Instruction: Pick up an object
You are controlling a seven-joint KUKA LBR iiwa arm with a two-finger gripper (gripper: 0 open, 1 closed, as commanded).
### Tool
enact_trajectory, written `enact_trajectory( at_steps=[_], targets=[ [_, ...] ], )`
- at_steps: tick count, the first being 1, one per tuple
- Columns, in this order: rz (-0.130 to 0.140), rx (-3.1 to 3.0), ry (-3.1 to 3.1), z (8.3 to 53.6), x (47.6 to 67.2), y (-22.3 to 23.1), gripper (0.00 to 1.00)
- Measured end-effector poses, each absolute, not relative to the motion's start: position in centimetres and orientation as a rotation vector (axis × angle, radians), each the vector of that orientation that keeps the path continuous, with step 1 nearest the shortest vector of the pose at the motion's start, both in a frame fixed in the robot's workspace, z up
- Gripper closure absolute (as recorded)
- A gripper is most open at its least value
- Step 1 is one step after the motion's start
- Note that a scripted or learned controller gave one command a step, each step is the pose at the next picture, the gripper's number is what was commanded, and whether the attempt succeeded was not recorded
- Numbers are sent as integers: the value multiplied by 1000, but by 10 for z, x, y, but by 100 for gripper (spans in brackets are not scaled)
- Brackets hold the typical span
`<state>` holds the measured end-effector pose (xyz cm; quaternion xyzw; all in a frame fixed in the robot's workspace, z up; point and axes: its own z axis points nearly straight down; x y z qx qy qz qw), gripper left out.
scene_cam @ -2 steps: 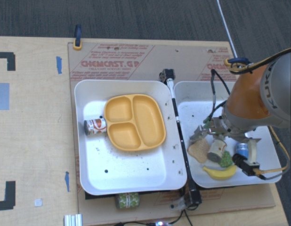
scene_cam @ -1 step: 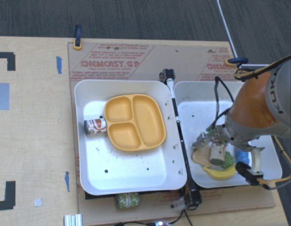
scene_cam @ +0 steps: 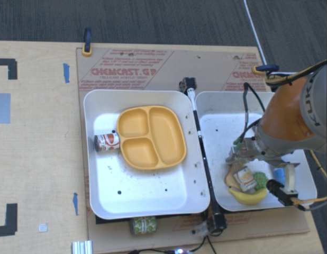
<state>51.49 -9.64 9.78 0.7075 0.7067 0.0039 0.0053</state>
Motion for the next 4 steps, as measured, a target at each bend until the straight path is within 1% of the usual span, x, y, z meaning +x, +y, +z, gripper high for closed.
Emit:
enact_trajectory(
  at_steps=[1, 2, 3, 4],
  targets=[
    [2, 2220, 2216, 126, 485, -151, 100],
    [1, 2220, 2218, 157, 480, -225, 100],
    [3, 2217, 2223, 181, 556, -175, 100],
    [3, 2217, 2221, 200, 587, -97, 100]
  ],
)
